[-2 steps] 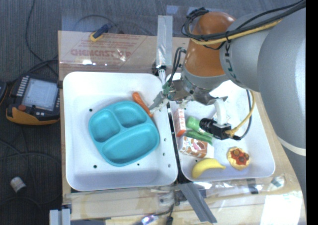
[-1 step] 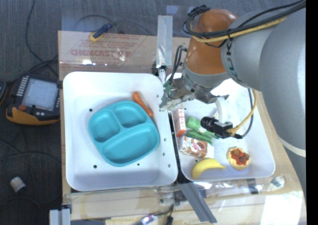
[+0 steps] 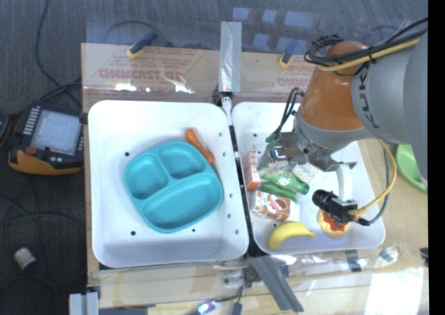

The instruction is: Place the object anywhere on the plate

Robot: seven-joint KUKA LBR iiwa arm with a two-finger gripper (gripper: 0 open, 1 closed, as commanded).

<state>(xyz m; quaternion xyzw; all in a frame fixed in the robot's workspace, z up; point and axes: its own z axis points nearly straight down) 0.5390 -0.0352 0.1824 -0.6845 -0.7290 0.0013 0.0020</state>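
Observation:
A turquoise plate (image 3: 174, 185) with three compartments lies in the left bin (image 3: 111, 237). An orange carrot-shaped piece (image 3: 199, 144) rests at the plate's upper right rim. My gripper (image 3: 280, 151) hangs low over the upper left part of the right bin (image 3: 372, 237), just above a green packet (image 3: 285, 181) and a white packet (image 3: 304, 172). The grey wrist and its orange band (image 3: 332, 101) hide the bin's back part. I see nothing clearly held.
Also in the right bin are a red and white snack packet (image 3: 271, 204), a yellow banana (image 3: 289, 234), a red-orange toy (image 3: 334, 224) under a black cable plug, and a small red item (image 3: 253, 180) by the divider. A handheld controller (image 3: 47, 140) lies left of the bench.

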